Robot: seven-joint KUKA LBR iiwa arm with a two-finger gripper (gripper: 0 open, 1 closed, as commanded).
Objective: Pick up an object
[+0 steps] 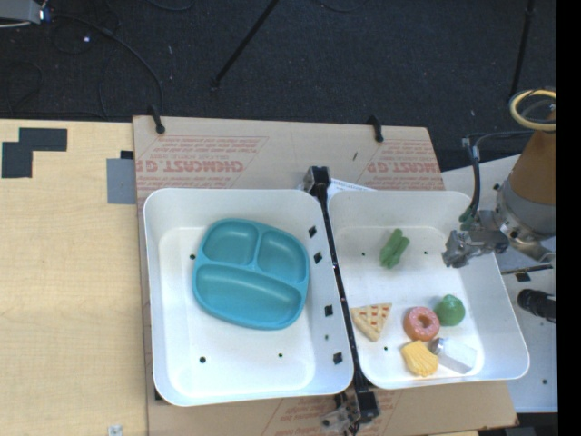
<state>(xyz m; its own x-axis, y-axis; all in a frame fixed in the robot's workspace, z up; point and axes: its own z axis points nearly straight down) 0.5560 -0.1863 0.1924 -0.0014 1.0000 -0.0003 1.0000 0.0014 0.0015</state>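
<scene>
The right bin holds several toy foods. A green pickle-shaped piece lies near its middle. Along the front are a waffle wedge, a pink donut, a green ball and a yellow corn piece with a small grey item beside it. My gripper hangs over the right side of this bin, to the right of the green piece and above the green ball in the view. Nothing shows in its grasp.
A teal divided plate lies in the left bin. A black divider runs between the bins. The grey arm with its orange band reaches in from the right, with cables around it.
</scene>
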